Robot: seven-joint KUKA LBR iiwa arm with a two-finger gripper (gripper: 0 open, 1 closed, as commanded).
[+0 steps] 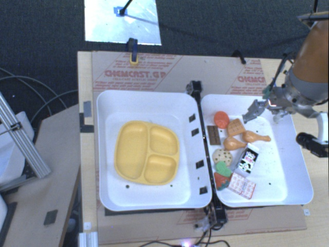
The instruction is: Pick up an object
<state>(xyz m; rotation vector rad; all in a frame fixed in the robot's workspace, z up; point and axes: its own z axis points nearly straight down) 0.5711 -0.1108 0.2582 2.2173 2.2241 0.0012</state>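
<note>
My gripper (pixel 262 117) hangs over the back of the right bin (pixel 288 189), open, with nothing between its fingers. One fingertip (pixel 247 118) is just right of a tan cracker (pixel 236 126) and a red round piece (pixel 221 119). In front of it lie two orange drumstick shapes (pixel 255 136) (pixel 234 143), a brown bar (pixel 213 134), a black-and-white box (pixel 249 161), a speckled cookie (pixel 222 155), a green piece (pixel 223 169), a red piece (pixel 221 180) and a pink patterned packet (pixel 241 186).
The left bin (pixel 154 99) holds a yellow compartment tray (pixel 146 152). A black divider strip (pixel 203 143) runs between the bins. The objects crowd the right bin's left half; its right half shows bare white floor.
</note>
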